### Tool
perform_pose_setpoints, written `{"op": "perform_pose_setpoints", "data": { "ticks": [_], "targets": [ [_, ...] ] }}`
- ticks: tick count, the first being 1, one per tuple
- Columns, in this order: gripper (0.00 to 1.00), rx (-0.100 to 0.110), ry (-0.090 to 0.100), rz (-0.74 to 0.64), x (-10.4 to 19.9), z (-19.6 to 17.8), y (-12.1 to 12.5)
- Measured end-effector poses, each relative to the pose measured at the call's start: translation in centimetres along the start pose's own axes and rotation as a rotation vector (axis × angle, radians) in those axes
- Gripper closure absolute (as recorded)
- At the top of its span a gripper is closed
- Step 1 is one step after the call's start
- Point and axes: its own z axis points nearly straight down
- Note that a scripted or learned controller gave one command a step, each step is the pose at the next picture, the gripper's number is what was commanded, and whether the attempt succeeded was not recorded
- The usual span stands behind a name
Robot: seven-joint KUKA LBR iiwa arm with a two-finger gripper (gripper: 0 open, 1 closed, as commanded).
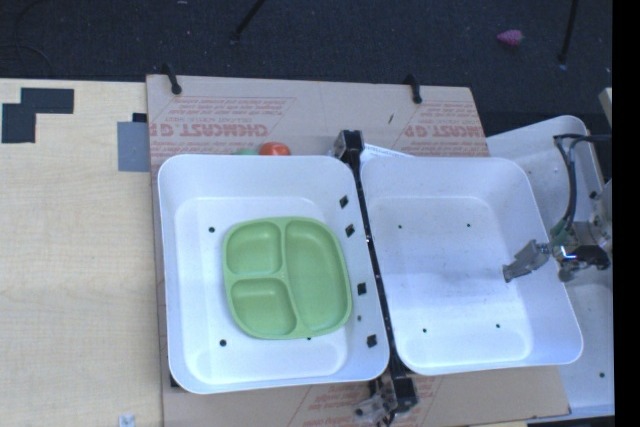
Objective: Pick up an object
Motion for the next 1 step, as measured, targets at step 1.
{"op": "perform_pose_setpoints", "data": {
  "ticks": [1],
  "targets": [
    [0.0, -0.01, -0.003, -0.002, -0.01, -0.49, 0.24]
  ]
}}
